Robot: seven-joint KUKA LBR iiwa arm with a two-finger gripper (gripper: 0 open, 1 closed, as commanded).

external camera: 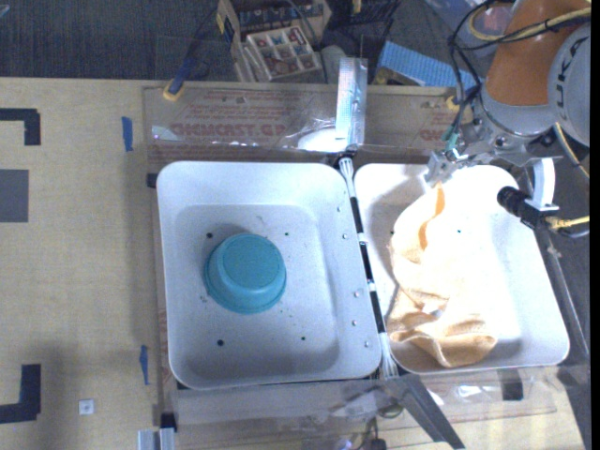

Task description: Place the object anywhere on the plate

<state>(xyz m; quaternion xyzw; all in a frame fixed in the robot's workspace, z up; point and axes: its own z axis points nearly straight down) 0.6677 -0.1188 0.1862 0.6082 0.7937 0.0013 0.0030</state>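
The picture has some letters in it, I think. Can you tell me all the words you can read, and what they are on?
"UK": big dark letters on the grey arm, cut off at the picture's edge.
Red print on the clear plastic strip behind the bins: too blurred to read.
Box of pictures behind the bench: too small to read.

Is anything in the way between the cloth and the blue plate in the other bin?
The gripper holds a corner of the yellow cloth, most of it still lying in the right bin. Between it and the blue plate in the left bin stand only the two bins' adjoining rims.
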